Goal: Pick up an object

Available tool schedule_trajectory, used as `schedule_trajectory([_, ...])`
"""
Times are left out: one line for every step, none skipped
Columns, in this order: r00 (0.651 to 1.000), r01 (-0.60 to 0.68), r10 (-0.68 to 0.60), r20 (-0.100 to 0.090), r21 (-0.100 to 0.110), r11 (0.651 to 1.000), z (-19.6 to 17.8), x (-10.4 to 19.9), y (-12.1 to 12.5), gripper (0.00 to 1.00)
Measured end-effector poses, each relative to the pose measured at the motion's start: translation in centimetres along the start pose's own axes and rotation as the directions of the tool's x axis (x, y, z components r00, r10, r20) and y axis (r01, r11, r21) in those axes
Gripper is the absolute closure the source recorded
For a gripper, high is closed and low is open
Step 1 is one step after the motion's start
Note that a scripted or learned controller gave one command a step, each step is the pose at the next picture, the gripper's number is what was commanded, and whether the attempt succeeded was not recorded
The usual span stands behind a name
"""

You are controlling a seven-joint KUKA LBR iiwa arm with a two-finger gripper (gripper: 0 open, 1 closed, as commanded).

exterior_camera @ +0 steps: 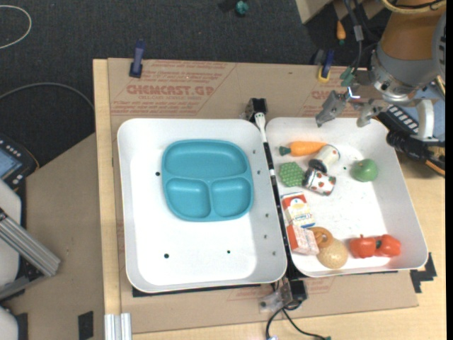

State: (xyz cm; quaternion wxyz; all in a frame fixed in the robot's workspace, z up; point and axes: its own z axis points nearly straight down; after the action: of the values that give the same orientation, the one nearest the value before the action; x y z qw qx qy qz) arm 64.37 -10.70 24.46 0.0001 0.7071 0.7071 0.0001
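Observation:
My gripper (347, 112) hangs open above the far edge of the right bin (396, 190), with nothing between its fingers. Below it in that bin lie an orange carrot (304, 148), a green textured piece (290, 173), a small spotted cup-like toy (320, 180), a green apple (365, 170), a red and white carton (300, 222), a tan round bun (330, 252) and a red pepper (374, 246). The carrot is the nearest item, a little below and left of the fingertips.
The left bin (134, 190) holds a teal divided plate (207, 179). Both bins sit on a cardboard sheet (177, 87) with blue clamps at its far edge. Cables and arm hardware crowd the upper right.

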Motion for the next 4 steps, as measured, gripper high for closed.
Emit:
schedule_trajectory([1.000,0.010,-0.010,-0.006,0.010,1.000,6.1,10.3,-3.0,0.00])
schedule_trajectory([1.000,0.004,-0.004,-0.003,0.008,1.000,5.9,14.1,-9.1,0.00])
schedule_trajectory([1.000,-0.001,0.001,-0.001,0.000,1.000,4.8,13.8,-8.8,1.00])
schedule_trajectory([1.000,0.001,-0.001,-0.001,-0.014,1.000,-7.7,12.9,-11.9,1.00])
